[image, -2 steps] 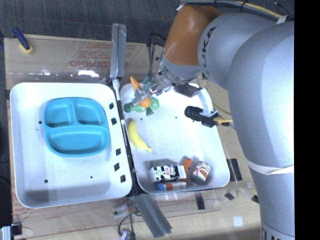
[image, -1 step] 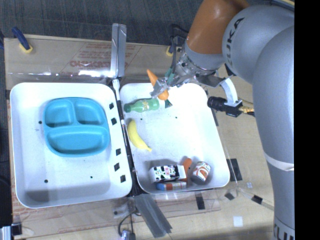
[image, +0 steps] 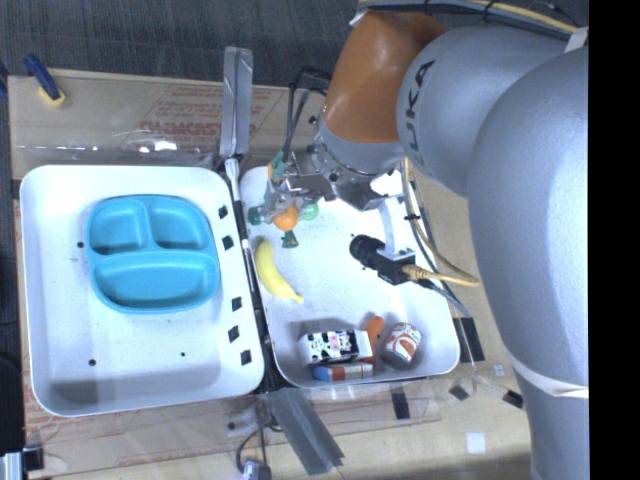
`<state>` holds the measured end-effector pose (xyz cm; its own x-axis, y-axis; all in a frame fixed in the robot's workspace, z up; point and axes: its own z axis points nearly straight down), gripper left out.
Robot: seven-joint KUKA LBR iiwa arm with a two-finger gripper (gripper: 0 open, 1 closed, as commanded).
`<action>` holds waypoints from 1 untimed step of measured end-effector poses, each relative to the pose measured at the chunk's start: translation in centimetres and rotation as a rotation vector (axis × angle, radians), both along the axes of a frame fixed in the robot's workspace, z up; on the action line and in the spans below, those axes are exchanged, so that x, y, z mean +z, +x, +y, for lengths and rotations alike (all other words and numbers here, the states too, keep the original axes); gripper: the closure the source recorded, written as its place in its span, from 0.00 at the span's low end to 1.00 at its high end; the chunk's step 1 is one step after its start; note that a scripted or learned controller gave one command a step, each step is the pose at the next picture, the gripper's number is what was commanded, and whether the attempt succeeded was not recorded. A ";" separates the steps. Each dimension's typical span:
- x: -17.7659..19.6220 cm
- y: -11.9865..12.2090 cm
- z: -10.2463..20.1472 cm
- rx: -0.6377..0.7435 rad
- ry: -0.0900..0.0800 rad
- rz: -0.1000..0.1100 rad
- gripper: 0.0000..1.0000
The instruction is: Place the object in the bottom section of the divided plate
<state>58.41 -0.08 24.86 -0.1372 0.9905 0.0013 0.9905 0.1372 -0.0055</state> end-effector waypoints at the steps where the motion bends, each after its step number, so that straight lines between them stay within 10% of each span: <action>1: -5.3 0.3 5.5 -0.024 -0.002 0.001 1.00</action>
